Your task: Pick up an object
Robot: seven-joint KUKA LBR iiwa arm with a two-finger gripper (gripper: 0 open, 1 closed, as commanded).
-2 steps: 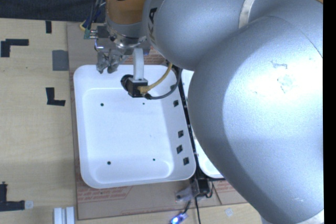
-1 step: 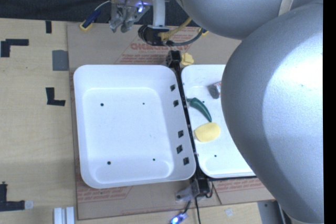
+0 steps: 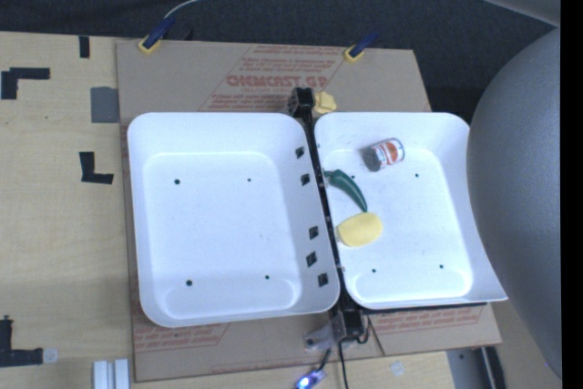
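the left bin (image 3: 219, 223) sat bare. in the right bin (image 3: 428, 287) lay a green piece (image 3: 346, 187), a yellow lump (image 3: 360, 230) and a small can (image 3: 383, 154). the arm (image 3: 528, 196) loomed right; its gripper's state couldn't be told. step: approach; next, descend over one object.

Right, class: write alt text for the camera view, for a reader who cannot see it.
Two shallow white bins sit side by side on a bench; the right one holds a small can, a green pepper and a yellow lemon. A grey robot arm looms at right.
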